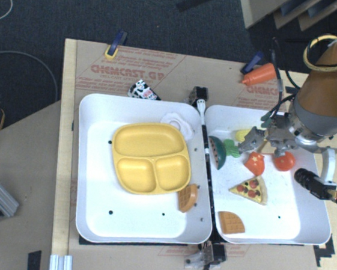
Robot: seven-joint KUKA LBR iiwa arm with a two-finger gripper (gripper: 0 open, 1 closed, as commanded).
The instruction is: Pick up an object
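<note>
Tomato [254,164] between pizza slice [250,189], fingers [254,140]

I look down on two shallow white bins side by side. The left bin [92,171] holds a yellow divided tray [151,158] at its centre, with a brown toy pastry [188,197] just beside the tray at five o'clock. In the right bin [303,225], a pizza slice [250,190] lies near the middle, a brown cookie [231,222] at its seven o'clock, and two red tomato-like pieces [254,164] at its twelve o'clock. The gripper [269,140] hangs above them, on the arm [331,89] entering from three o'clock.
</note>
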